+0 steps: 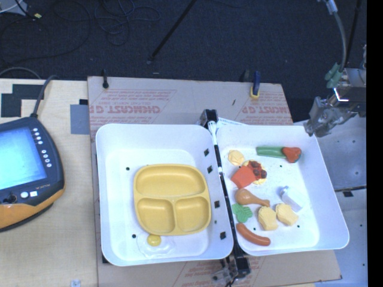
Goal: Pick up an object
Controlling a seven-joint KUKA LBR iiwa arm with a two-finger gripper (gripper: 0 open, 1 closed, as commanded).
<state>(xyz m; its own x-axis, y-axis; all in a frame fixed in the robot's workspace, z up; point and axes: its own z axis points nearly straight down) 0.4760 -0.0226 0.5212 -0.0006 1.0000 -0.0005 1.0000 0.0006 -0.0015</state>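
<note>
Tool (316, 124) sits up-right of toy food (263, 190) in rt bin (323, 220).

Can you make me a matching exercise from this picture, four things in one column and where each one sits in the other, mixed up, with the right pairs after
Things:
1. yellow divided plate
2. sausage
3. carrot
4. handheld screen

Places:
A. far end of the right bin
B. on the bench left of both bins
C. in the left bin
D. near edge of the right bin

Pairs: 1-C, 2-D, 3-A, 4-B
</note>
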